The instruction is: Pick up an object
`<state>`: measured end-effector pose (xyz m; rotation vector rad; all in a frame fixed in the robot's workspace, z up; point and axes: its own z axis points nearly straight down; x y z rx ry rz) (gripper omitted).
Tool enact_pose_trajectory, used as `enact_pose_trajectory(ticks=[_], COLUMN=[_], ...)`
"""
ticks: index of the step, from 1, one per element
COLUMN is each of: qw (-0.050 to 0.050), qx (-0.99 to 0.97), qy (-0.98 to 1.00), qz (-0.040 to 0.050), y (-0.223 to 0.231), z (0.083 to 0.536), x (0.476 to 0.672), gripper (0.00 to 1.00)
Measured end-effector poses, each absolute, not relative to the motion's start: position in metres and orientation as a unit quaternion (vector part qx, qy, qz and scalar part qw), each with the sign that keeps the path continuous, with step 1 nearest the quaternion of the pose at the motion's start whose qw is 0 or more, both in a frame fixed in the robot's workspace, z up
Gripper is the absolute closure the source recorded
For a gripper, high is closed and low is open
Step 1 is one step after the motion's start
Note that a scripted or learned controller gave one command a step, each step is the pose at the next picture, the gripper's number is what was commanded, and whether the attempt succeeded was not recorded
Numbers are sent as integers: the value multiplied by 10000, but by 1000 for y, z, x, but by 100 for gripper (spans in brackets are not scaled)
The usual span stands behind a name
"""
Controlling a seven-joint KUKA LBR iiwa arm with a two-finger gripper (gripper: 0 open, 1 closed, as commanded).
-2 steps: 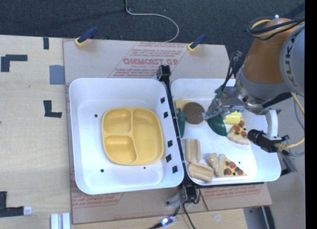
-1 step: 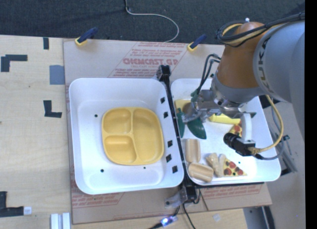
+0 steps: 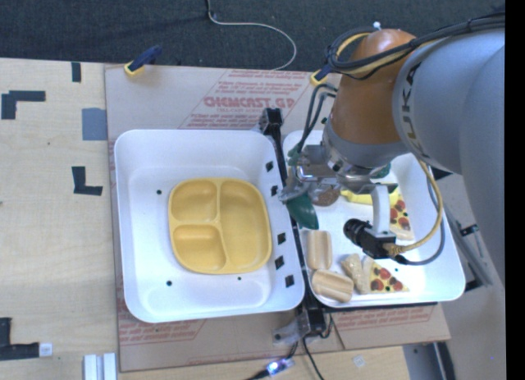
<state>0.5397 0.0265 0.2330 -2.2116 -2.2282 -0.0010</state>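
The yellow divided plate lies in the middle of the left bin, and everything else sits to its right. The arm, grey with an orange band, leans over the right bin, just past the dividing wall from the plate. Its gripper hangs low at that bin's near-left side, close to the plate's right rim, and a dark green object shows right at its tips; whether the tips are clamping it or merely touching it cannot be told from here. Further right of the plate, and lower, lie two tan bread-like pieces, a pizza slice and a yellow banana-like piece partly hidden by the wrist. A black cable fitting hangs beside them.
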Motion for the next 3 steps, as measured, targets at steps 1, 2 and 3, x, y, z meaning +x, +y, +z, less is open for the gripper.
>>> enact_pose_trajectory(ticks=[1, 2, 3], qw=[5, 10, 5], qx=[-7063, -7069, -7064], qy=[-7079, -7073, -7078], qz=[11, 21, 2], y=[27, 23, 24], z=[226, 214, 232], x=[550, 543, 538], gripper=[100, 100, 100])
